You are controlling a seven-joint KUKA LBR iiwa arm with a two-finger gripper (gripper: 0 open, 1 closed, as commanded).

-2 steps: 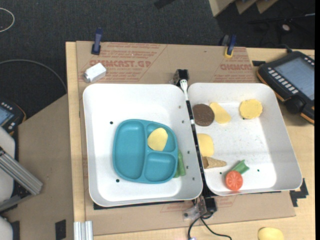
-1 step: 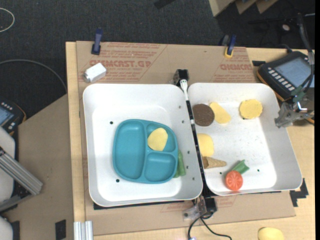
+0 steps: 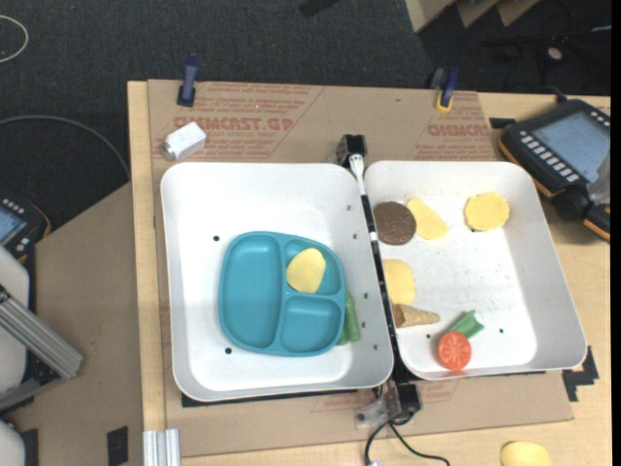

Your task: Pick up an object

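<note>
**Objects lying in both bins, nothing lifted**

The pieces I could pick are lying spread across the two bins. In the right bin (image 3: 543, 289) a brown disc (image 3: 396, 222) is sitting by the left wall, with a pale yellow piece (image 3: 428, 219) just beside it and a round yellow piece (image 3: 486, 212) lying further right, near the far wall. Lower down, a yellow slab (image 3: 398, 282) is resting against the left wall, and a tan cone (image 3: 415, 316) is lying just below it. A red tomato-like piece (image 3: 453, 350) is sitting near the front wall, with a green piece (image 3: 469, 323) touching its upper side, which is perhaps its stalk, though the view is too coarse to be sure.

In the left bin (image 3: 194, 221) a teal divided plate (image 3: 254, 294) is lying flat, and a yellow piece (image 3: 307, 271) is sitting in its upper right compartment. A green strip (image 3: 350, 320) is poking out at the plate's right edge.

How my jaws are standing I cannot tell.

Both bins are resting side by side on a cardboard sheet (image 3: 291, 115). A small white block (image 3: 184, 141) is lying on it beyond the left bin, and a dark handheld screen (image 3: 568, 149) is sitting at the bench's right edge.
</note>
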